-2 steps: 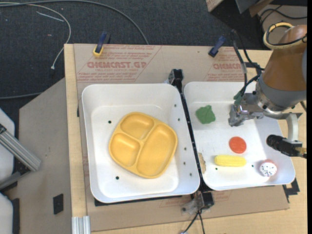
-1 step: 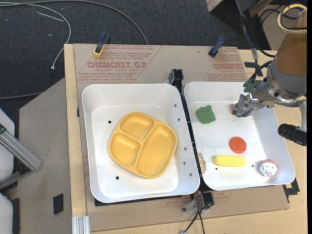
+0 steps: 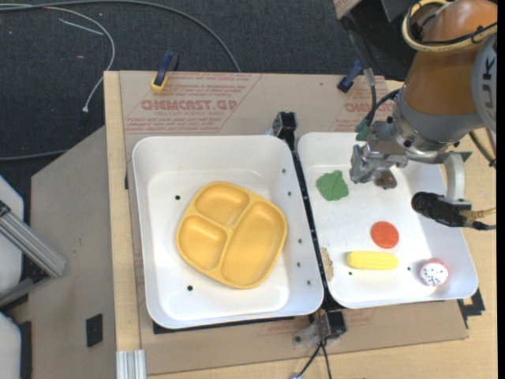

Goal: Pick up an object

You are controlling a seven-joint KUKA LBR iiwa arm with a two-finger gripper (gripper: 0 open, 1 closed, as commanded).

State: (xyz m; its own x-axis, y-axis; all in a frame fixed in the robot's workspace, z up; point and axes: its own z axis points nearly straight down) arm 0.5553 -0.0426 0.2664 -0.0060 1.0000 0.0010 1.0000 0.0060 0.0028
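Camera view puts our hand (image 3: 371, 172) low in the right white bin (image 3: 458, 287), just beside the crumpled green leaf-shaped toy (image 3: 333, 186); its grip we cannot tell. Descending off-centre, we judge, could nudge the toy away.

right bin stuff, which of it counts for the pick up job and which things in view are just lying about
For the job:
gripper
green piece
red disc
corn cob
white spotted ball

Lying about:
yellow divided plate in the left bin
blue clamps
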